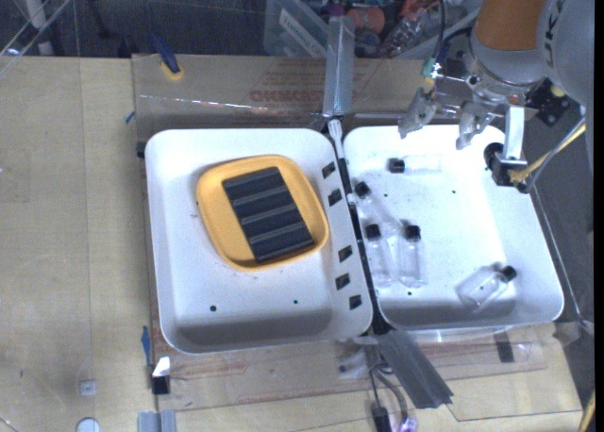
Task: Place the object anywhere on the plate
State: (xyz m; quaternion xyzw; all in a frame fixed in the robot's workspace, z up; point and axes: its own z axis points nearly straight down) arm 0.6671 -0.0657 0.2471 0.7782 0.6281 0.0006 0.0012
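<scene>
Since the plate point(215, 202) is the target, it sits where it should, flat in the left bin point(170, 307) and nearer the far wall than the near one, a yellow dish with rounded corners. A dark ribbed block point(267, 214) covers most of its middle, leaving bare only the rim and a margin on its left; a drop would, in my judgement, land on the block or that margin. The divider point(342, 223) between the bins carries a row of small black tabs. In the right bin point(444, 312) lie several clear vials with black caps: a cluster of vials point(389, 246) close against the divider, a small one point(406, 166) near the far wall, and a single vial point(484, 286) on its side toward the near right corner, well apart from the rest. Any of these could be the object; none is on the plate. The gripper point(442, 125) hangs over the far edge of the right bin, fingers spread wide and nothing between them, so no pickup is made. It stands nearest the small far vial.
</scene>
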